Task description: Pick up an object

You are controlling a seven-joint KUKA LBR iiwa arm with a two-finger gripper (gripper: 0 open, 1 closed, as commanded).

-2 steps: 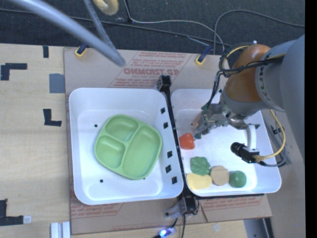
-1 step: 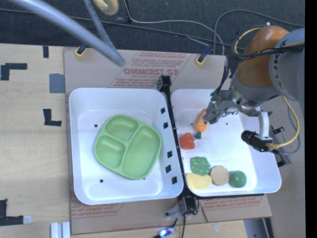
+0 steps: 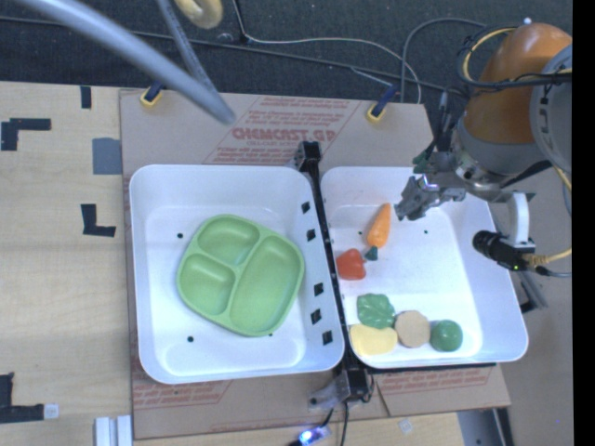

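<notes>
2 white bins [image 3: 149, 277] on cardboard-topped bench [image 3: 279, 128], dark floor [image 3: 307, 7] behind, gripper [image 3: 412, 204] state unclear

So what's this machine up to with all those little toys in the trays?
A grey robot arm with an orange band reaches in from the right, and its two-finger gripper hangs over the right white bin, close beside an orange toy carrot. Nothing is visibly in its grasp yet. A red toy tomato lies nearby, and a green leafy piece, a yellow piece, a tan round piece and a green ball sit along the near edge. The left white bin holds a green divided plate.
</notes>
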